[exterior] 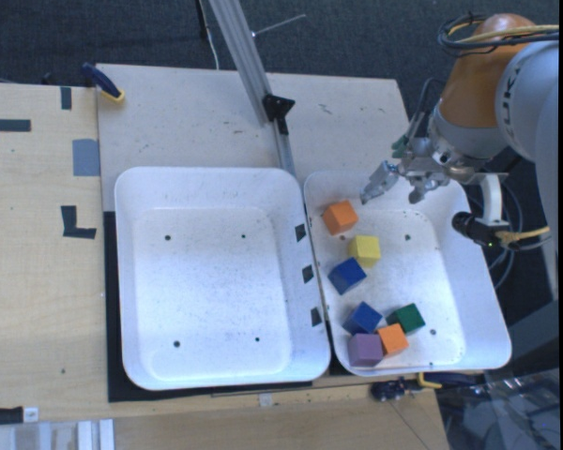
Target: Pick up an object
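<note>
The gripper is seen over the right bin's far edge, fingers spread apart, nothing held — the orange cube is found just beside it, resting on the bin floor.

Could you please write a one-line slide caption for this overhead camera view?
Open two-finger gripper above the right shallow white bin holding seven small coloured cubes, nearest the orange cube.

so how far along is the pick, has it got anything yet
Nothing looks picked. All seven blocks lie in the right bin, including the orange block and yellow block. In hand: the gripper hovers open over the bin's back edge, nothing between its fingers. Left: descend onto a block, close and lift.
</note>
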You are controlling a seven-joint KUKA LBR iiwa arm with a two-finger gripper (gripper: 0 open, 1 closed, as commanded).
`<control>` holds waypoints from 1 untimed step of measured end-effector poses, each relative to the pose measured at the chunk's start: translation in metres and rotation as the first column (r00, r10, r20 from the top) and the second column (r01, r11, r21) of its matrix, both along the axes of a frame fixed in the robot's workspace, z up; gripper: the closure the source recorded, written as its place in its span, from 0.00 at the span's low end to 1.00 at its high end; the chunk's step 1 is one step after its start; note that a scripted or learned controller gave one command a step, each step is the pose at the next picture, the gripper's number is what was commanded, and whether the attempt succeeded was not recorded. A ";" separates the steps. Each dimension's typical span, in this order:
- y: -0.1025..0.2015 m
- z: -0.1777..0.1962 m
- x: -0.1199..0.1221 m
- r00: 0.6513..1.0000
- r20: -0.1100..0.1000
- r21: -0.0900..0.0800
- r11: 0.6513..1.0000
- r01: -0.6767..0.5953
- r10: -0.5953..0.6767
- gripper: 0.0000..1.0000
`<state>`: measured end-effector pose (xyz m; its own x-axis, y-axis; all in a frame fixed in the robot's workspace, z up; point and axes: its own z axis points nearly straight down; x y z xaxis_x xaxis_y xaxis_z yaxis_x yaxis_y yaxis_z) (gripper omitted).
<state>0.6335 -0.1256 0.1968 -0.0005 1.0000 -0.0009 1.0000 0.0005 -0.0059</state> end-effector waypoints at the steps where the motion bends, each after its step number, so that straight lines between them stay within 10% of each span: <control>1: 0.002 -0.059 -0.011 1.000 -0.002 0.001 1.000 0.000 0.000 0.00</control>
